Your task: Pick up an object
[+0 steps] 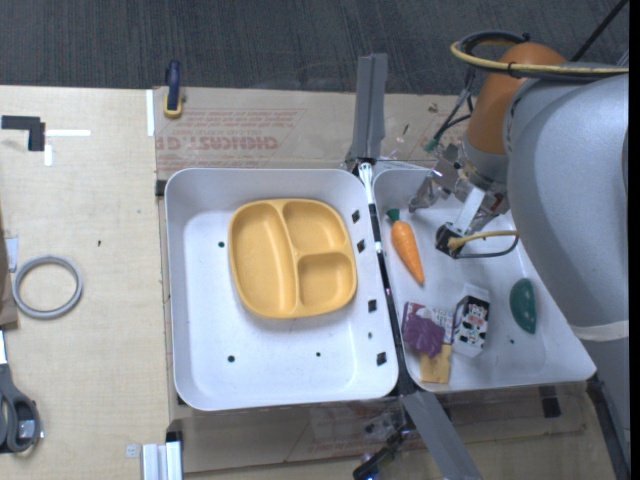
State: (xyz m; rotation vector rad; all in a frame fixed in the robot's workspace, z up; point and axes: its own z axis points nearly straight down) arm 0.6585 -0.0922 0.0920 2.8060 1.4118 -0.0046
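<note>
Because the task names no particular object, any loose thing in the bin (505, 368) on the view's right would serve. Nearest the camera, a flat yellow piece (436, 369) touches a crumpled purple wrapper (422, 328), and a small black-and-white carton (472, 324) lies just beside the wrapper. That cluster looks a poor choice, since a grasp there could catch two things or slip off the flat ones. A green oval lump (523, 305) sits apart, close to the arm. Farther back, the carrot (407, 252) lies alone near the wall shared with the other bin and looks the best pick: come down across its thick middle, square to its length. Farthest, the gripper (437, 190) hangs over the bin's back end, near the carrot's green top. Whether it is open or closed I cannot tell.
</note>
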